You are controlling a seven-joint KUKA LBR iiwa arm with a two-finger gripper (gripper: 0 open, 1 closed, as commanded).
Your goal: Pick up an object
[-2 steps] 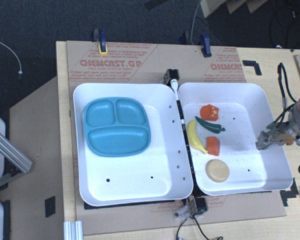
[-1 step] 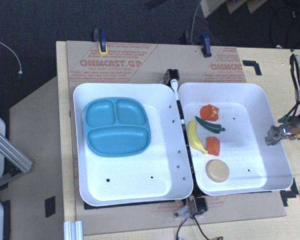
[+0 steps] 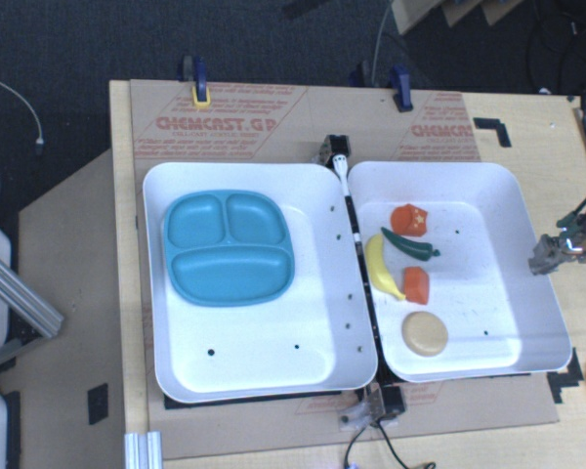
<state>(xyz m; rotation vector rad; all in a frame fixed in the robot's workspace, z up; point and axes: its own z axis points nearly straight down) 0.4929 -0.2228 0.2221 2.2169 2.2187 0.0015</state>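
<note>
Two shallow white bins sit side by side on the surface (image 3: 273, 115), a brown board with red lettering.

The left bin (image 3: 313, 340) holds a blue divided plate (image 3: 230, 248) in its upper left part, lying flat with three compartments.

The right bin (image 3: 498, 262) holds a small group of toy foods near its left wall. A yellow banana (image 3: 381, 268) lies lengthwise just beside the divider between the bins. A red tomato-like piece (image 3: 408, 220) sits at the top of the group, and a dark green pepper (image 3: 411, 245) lies slanted just below it, touching or nearly touching the banana's upper end. A second red piece (image 3: 416, 285) rests against the lower end of the banana. A round tan cookie-like disc (image 3: 425, 333) lies below that, a little apart from the others.

The end effector (image 3: 557, 249) is at the right edge of the view, over the outer right rim of the right bin, well apart from the food group. It appears as a small grey metal shape, and whether its fingers are apart or together cannot be told at this size. Nothing is seen between them.

Two blue clamps (image 3: 197, 74) grip the far edge of the board.
</note>
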